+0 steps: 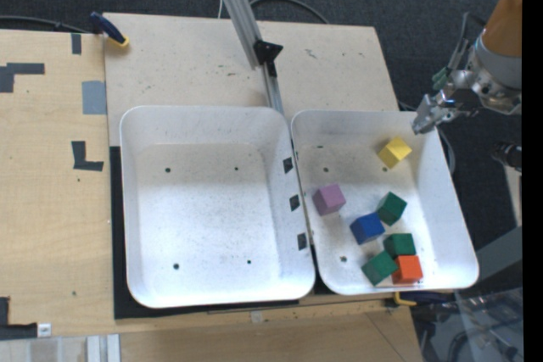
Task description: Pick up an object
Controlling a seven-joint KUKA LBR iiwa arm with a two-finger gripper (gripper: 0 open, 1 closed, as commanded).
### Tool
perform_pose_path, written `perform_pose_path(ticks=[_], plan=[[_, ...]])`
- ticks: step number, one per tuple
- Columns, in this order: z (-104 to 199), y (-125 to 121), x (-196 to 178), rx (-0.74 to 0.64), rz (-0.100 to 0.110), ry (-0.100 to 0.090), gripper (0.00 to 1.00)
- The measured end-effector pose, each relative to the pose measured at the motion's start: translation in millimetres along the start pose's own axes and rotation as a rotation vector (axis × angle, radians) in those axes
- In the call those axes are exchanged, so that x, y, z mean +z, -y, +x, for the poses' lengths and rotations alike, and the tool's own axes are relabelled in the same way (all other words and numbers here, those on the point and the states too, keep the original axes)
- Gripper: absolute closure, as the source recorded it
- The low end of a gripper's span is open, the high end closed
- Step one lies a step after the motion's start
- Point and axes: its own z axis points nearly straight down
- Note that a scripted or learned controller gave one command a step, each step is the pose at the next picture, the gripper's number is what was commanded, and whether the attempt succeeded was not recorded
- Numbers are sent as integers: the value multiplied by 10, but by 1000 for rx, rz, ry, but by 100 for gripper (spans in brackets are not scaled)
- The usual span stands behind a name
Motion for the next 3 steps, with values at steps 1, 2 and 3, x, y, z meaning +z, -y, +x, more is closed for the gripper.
perform_pose_path(ticks=[1,2,3], plan=[[489,-39,-5,-3,6,-3,100],[1040,-161,186,-4,8,-3,100],[1628,-228,347,-4,9,-3,100]])
